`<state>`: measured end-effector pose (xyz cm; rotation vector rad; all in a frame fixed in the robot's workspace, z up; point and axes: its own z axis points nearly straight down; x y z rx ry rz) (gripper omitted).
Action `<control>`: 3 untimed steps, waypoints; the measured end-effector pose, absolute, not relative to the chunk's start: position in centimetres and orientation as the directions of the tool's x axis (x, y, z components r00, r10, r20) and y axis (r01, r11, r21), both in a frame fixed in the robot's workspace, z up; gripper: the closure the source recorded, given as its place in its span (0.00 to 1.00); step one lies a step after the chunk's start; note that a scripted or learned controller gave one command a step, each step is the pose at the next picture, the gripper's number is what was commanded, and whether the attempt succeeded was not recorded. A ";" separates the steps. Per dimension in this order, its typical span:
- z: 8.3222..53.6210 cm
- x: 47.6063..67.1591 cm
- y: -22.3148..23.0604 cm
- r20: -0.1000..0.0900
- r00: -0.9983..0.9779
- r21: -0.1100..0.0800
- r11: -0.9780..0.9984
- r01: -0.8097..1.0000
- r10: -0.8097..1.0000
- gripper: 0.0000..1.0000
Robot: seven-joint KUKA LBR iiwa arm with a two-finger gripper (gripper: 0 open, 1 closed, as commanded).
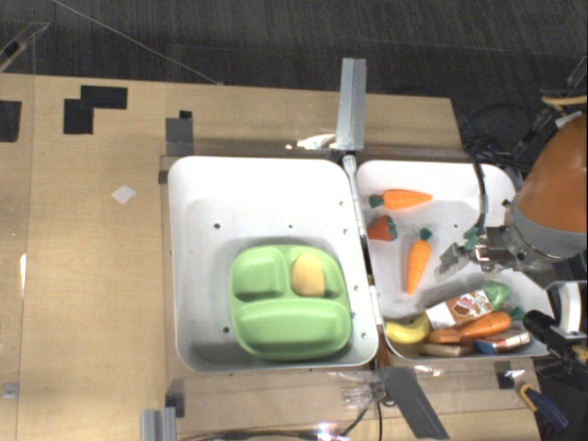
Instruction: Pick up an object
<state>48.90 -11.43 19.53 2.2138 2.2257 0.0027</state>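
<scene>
My claw [457, 257] above right bin [496, 175], grip state unclear; nearest carrot [417, 263] looks light, stiff, slick; take across thick middle

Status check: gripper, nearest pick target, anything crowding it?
Gripper low in right bin, nothing seen between fingers. Nearest: upright carrot, just to its left, untouched. Banana and packets piled along the near wall.

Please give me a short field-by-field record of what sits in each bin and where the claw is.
left bin: white shallow bin holding a green divided plastic plate
plate contents: yellow egg-shaped toy in the upper right compartment
right bin: two orange toy carrots, a red toy strawberry, a yellow toy banana
claw: metal claw over the right bin, beside the lower carrot
</scene>
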 end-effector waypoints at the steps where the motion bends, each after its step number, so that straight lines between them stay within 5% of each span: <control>1: 19.5 48.9 -11.4 0.000 -0.005 0.003 0.005 1.000 1.000 0.00; 2: 9.6 52.9 -8.8 -0.001 -0.223 0.006 0.223 0.975 0.975 0.00; 3: 10.7 53.0 -8.7 -0.002 -0.224 0.010 0.224 0.975 0.975 1.00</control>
